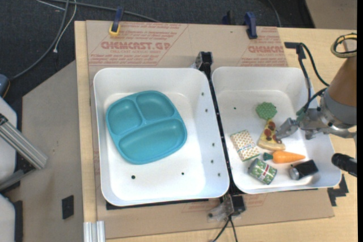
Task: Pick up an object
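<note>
The right bin (249, 79) holds several small things. A green leafy piece (265, 110) lies toward the back, and a yellow and red pizza slice (268, 137) sits just in front of it. An orange carrot (288, 157) lies beside the slice. A patterned beige box (244, 144) and a green and white can (262, 170) sit further left and forward. A black piece with a silver end (302, 170) rests near the front right corner. My gripper (285, 128) reaches in low from the right, right beside the pizza slice and just above the carrot. Nothing shows in its grasp.
The left bin (108, 167) holds a blue divided plate (146, 126). A black clamp (203, 59) sits at the back where the two bins meet. Cables run along the right bin's far right side, near the arm (343, 93).
</note>
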Motion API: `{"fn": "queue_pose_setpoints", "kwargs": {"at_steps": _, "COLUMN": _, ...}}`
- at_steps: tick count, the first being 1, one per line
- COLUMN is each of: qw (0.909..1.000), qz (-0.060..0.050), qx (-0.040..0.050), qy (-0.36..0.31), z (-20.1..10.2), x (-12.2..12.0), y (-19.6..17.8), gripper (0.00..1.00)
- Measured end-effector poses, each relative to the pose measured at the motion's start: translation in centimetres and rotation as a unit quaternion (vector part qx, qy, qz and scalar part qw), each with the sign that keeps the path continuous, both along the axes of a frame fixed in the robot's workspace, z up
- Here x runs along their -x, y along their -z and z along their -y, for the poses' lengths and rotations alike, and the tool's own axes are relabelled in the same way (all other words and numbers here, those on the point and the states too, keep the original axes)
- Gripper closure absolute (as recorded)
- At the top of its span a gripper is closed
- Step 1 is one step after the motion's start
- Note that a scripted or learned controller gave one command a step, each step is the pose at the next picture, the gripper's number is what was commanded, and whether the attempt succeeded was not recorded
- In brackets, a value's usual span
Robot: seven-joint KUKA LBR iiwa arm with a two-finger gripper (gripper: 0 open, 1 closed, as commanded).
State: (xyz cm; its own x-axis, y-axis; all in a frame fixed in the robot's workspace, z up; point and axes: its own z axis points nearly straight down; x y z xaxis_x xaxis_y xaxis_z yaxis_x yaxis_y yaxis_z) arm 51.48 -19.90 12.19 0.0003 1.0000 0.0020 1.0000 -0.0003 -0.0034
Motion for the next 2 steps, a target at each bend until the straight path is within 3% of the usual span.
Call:
{"fn": "queue_pose_setpoints", "kwargs": {"at_steps": 1, "qw": 1.0000, "qz": 0.003, "qx": 0.0005, "qy": 0.001, "z": 0.1, "x": -0.2, "y": 3.5, "gripper": 0.00}}
{"fn": "queue_pose_setpoints", "kwargs": {"at_steps": 2, "qw": 1.0000, "qz": 0.007, "qx": -0.0006, "qy": -0.001, "z": -0.1, "x": -0.5, "y": 2.1, "gripper": 1.00}}
